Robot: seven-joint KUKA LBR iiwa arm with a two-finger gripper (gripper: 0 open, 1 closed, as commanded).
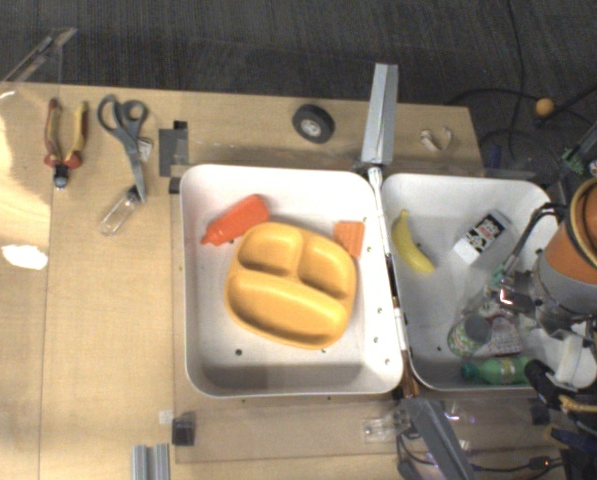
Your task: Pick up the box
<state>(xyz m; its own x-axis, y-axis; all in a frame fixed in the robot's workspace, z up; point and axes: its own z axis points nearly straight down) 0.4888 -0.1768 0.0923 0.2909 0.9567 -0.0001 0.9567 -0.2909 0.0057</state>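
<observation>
The box (483,234) is small and white with a black and red label. It lies tilted in the right bin (433,193), near its middle, right of a banana (412,244). The grey arm with its orange band (593,230) comes in from the right edge. My gripper (505,300) is low in the same bin, nearer the front than the box and apart from it. It hangs over a clear round container (471,333) and a green bottle (494,371).
The left bin (203,298) holds a large yellow moulded tray (290,283), an orange bottle (234,220) and a small orange block (350,236). Scissors (128,138), pliers (63,138) and a tape roll (314,122) lie on the bench behind.
</observation>
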